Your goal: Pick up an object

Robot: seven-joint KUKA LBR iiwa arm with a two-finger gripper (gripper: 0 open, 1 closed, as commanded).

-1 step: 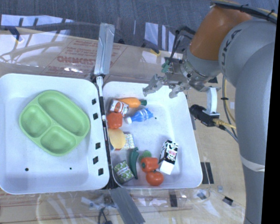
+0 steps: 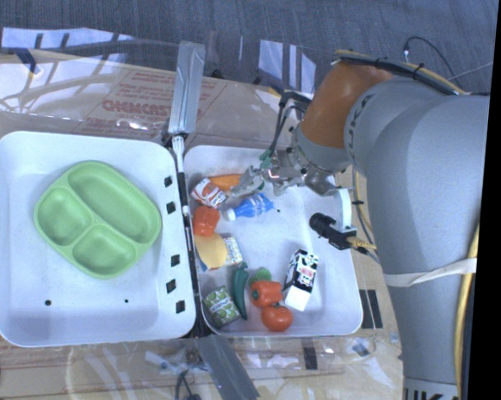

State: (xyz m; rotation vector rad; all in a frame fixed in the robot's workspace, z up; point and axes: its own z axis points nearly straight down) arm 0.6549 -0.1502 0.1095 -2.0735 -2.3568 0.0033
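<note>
- I look down at a slant on a worktop [image 2: 60,94] covered in cardboard and clear film, bearing two shallow white bins side by side
- The left bin [image 2: 18,306] holds a green plate [image 2: 98,217] with three compartments, lying flat near its middle
- The right bin [image 2: 343,288] holds a scatter of small toy foods and packs
- My arm [image 2: 409,164] comes in from the right, grey with an orange band [image 2: 340,98] above the wrist, and bends down over the upper part of the right bin
- My tool [image 2: 261,180] hangs over the upper left part of the right bin, just above a blue bottle [image 2: 252,207]; I cannot tell how its tips are set, and I see nothing clearly held
- The blue bottle lies on its side, its white cap pointing left, beside an orange piece [image 2: 226,182] and a red and white pack [image 2: 206,191]
- Below these, along the left wall of the right bin, lie a red-orange item [image 2: 206,221] and a yellow item [image 2: 212,250]
- Near the lower edge sit a small green pack [image 2: 221,306], a dark green vegetable [image 2: 242,289], a red pepper [image 2: 266,291] and a tomato [image 2: 277,318], close together
- A black and white carton [image 2: 300,279] lies just right of the pepper
- A black part [image 2: 330,230] of my arm juts over the right side of that bin
</note>
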